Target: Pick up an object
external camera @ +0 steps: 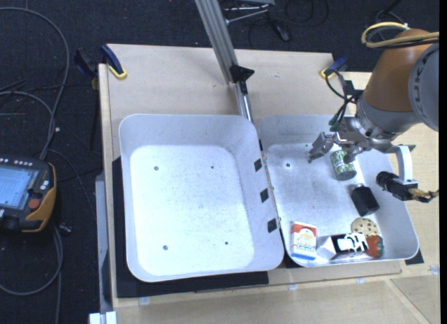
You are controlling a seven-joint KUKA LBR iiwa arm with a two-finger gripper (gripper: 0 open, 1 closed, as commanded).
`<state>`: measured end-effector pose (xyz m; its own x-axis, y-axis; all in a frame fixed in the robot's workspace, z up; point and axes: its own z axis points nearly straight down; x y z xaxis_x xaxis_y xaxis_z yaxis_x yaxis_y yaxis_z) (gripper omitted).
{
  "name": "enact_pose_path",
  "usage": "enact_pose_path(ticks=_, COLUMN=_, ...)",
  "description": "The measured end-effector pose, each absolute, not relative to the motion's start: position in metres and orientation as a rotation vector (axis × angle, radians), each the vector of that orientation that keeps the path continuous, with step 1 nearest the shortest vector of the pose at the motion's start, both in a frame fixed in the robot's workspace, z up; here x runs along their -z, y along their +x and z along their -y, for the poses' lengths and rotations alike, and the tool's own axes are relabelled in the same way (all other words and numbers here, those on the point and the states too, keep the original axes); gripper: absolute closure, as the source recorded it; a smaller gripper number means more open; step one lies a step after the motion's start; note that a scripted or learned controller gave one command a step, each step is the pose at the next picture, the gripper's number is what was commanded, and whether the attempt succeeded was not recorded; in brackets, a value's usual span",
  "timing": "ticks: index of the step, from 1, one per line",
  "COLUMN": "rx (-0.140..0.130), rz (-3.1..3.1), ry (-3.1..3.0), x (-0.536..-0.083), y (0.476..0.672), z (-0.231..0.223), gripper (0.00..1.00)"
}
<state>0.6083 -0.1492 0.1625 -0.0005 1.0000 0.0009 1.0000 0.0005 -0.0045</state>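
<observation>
Grey arm with orange band reaching in from three o'clock, two-finger gripper low over right white bin, jaws apart beside small green cylindrical can, can tilted, at bin's two o'clock.

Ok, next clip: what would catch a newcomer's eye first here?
The grey arm with its orange band reaches in from the right, its gripper low over the right bin, next to a small green can. The other items crowd that bin's near corner: a red-and-white carton, a black block and a cookie. The left bin lies alongside.
</observation>
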Motion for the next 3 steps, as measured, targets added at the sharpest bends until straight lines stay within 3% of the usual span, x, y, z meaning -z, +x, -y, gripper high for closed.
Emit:
enact_pose_path(ticks=1, rx=-0.003, rz=2.22, ry=-2.219, x=-0.12, y=0.609, z=0.147, gripper=0.0)
enact_pose_path(ticks=2, rx=0.0, rz=2.222, ry=-2.222, x=-0.132, y=0.61, z=0.148, gripper=1.0)
enact_pose_path(ticks=3, rx=0.005, rz=2.225, ry=-2.224, x=-0.195, y=0.61, z=0.148, gripper=1.0)
